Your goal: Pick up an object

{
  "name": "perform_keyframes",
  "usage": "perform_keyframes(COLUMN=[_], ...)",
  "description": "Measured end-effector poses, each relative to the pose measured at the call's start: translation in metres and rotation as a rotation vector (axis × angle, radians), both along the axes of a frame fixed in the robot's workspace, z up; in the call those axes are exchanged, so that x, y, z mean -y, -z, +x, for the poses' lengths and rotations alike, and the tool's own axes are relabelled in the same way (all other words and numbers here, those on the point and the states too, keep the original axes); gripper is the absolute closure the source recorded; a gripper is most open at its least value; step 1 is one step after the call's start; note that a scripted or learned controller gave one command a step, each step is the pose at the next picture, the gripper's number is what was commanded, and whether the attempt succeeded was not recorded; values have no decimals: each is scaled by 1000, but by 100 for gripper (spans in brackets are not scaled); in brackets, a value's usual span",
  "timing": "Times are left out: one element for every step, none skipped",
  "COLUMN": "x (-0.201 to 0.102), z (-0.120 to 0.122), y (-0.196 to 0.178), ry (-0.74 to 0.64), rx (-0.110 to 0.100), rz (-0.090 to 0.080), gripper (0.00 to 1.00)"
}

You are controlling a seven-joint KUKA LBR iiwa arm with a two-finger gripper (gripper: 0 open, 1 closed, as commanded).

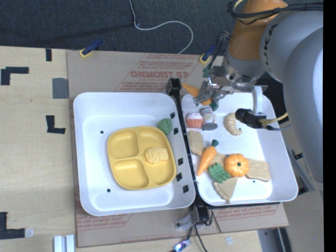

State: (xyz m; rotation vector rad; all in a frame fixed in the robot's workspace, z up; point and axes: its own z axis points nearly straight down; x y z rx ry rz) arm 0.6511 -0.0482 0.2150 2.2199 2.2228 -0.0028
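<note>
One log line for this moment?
arm: over right bin far corner | tool: above cupcake | corn: on yellow plate, left bin

A white cable (157, 26) loops across dark carpet (63, 9) behind the cardboard sheet (152, 72).

The arm (299, 51) is a thick, smooth grey tube with a glossy orange band (252, 28) above the wrist — below the band sits a metal flange, thin black cables looped beside it, and a small dark claw (209, 96).
</note>
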Motion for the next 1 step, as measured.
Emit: perform_keyframes(x=[7], z=[-5], y=[-19], ry=[0], rx=[1], rz=[1], gripper=[100])
